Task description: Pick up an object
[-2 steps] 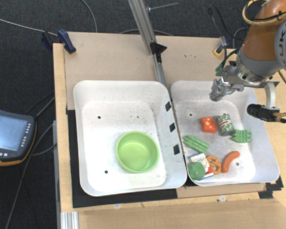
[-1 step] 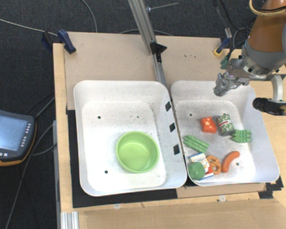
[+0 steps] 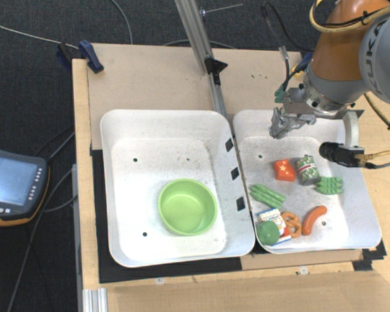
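Our tool [image 3: 281, 126] hangs above the red block [image 3: 285, 169], toward the far rim of the right bin [image 3: 370, 223] — we cannot tell its state. We'd descend straight onto the block — clear of the can [image 3: 307, 169] beside it.

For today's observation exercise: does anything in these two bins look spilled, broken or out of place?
Nothing stands out. The green bowl sits upright in the left bin. The small toy foods, such as the sausage and red block, lie loosely scattered in the right bin, none spilled outside. The pincer hangs above that bin's far edge.
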You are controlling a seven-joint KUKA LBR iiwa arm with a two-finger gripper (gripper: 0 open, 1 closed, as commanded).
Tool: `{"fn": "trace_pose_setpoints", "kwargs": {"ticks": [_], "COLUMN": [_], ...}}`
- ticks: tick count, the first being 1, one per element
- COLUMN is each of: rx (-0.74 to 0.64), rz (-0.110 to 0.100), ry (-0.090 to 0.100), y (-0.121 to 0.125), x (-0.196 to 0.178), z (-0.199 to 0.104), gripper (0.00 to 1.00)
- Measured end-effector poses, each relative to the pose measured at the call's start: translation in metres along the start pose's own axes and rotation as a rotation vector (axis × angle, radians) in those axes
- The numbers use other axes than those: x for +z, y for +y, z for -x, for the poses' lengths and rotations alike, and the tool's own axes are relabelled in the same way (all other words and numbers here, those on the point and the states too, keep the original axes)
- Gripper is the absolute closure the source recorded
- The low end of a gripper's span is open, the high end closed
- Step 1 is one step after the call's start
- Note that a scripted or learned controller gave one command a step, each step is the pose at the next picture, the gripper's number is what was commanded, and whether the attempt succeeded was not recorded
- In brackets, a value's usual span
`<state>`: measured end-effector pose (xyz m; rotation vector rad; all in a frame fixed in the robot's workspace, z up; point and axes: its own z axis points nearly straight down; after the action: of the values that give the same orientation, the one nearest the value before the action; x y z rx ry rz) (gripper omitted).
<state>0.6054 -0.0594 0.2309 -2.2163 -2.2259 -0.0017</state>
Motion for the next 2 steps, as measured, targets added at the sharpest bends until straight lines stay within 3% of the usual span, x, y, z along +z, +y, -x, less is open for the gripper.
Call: {"fn": "trace_pose_setpoints", "kwargs": {"ticks": [2], "rx": [-0.001], "rz": [-0.001], "ry": [0.001], "y": [-0.039], "x": [0.004], "z": [-0.102], "gripper": [1.0]}}
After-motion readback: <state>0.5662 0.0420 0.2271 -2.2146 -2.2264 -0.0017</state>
